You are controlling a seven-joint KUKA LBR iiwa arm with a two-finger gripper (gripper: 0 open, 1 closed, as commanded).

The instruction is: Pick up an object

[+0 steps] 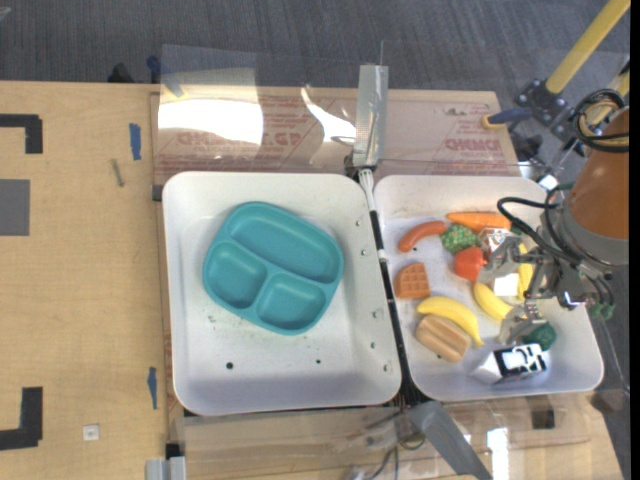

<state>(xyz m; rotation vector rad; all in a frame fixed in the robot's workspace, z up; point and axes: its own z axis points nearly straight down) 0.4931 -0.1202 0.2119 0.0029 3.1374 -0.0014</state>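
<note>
The right bin (585, 373) holds several toy foods: an orange carrot (478, 220), a red sausage (421, 234), green broccoli (459, 238), a red tomato (469, 263), an orange waffle (412, 281), two yellow bananas (450, 314) (491, 300) and a brown bun (441, 338). A black and white item (520, 361) lies near the front edge. My gripper (526, 290) hangs low over the right side of this bin, just right of the second banana and above the black and white item. Cables and metal parts hide what lies under it.
A teal divided plate (272, 266) lies in the left bin (190, 368). A clear divider post (369, 118) stands behind the gap between the bins. The arm's orange band (605, 200) is over the right bin's far right edge. A wooden bench (70, 268) extends left.
</note>
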